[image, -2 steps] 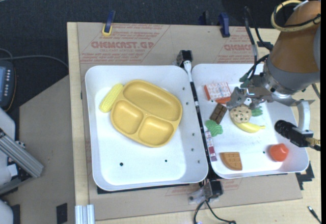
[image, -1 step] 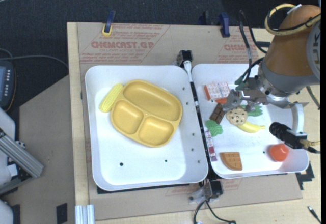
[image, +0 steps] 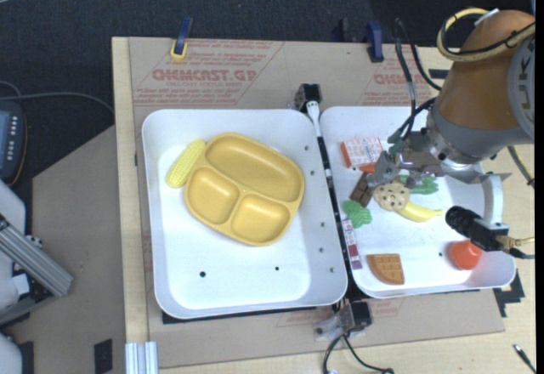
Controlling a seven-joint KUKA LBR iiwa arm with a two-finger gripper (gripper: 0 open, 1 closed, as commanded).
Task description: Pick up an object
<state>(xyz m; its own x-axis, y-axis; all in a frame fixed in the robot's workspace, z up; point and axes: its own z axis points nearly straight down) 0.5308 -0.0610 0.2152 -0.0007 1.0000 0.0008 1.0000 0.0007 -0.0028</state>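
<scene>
My gripper [image: 393,172] hangs low over the middle of the right bin [image: 429,281], just above a cluster of toy foods. Right under it lie a speckled cookie [image: 391,196] and a brown bar [image: 362,190]. A yellow banana [image: 420,212] lies beside the cookie, and a green leafy piece [image: 423,186] sits partly under the wrist. I see nothing held clear of the bin floor.
The right bin also holds a red and white packet [image: 361,150], a green piece [image: 358,214], a slice of toast [image: 386,268] and an orange fruit [image: 465,255]. In the left bin [image: 158,219] lie a yellow divided plate [image: 245,187] and a corn cob [image: 185,162].
</scene>
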